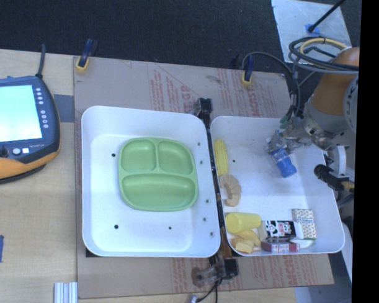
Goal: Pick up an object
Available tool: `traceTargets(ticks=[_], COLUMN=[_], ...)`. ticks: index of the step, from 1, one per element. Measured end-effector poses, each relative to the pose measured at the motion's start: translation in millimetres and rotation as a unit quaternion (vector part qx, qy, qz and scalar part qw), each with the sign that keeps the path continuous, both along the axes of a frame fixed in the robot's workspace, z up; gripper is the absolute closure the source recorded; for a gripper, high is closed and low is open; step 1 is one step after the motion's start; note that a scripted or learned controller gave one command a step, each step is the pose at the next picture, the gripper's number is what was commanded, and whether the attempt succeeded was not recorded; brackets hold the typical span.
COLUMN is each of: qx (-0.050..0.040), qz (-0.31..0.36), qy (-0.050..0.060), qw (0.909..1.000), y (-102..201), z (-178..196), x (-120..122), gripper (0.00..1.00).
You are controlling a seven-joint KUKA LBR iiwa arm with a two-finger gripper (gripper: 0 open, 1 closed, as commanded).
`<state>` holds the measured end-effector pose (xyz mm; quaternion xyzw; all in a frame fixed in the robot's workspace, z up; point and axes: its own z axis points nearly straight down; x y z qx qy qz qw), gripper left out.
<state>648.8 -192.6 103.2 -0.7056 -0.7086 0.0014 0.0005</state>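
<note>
Cardboard [148, 84] covers the bench under both bins and is the widest thing below me, clamped at its far edge. On it the left bin [98, 175] holds a green divided plate [157, 174], lying flat near the bin's middle with white floor all around it. The right bin [327, 211] is where I work; its floor is bare through the middle and along its far side, while its near and left edges are crowded.

My arm [331, 90] comes in over the right bin's far right corner, orange band uppermost. My claw [283, 147] hangs low there, and a small blue object [284, 164] sits at its tip. It is a short, stubby blue piece with a paler end toward my fingers; its long axis slants from upper left to lower right, the blue end pointing toward the bin's near right. It appears caught between my fingers, which are closed down narrow on its upper end.

Along the left wall lies a yellow corn cob [220, 156], long axis running near to far, and just nearer than it a pale pastry [231, 189]. At the near edge sit a yellow block [241, 221], cheese-like wedges [246, 242], a small milk carton [279, 229] and a patterned box [304, 223], packed close together.
</note>
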Motion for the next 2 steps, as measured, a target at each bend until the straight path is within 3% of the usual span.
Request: traceTargets(ticks=[1,2], qx=[-0.0001,0.0008], qz=[0.001,0.001], qy=[0.001,0.000], qw=[1.0000,1.0000], y=[50,133], z=[4,89], x=[-17,-5], gripper=[1.00,1.00])
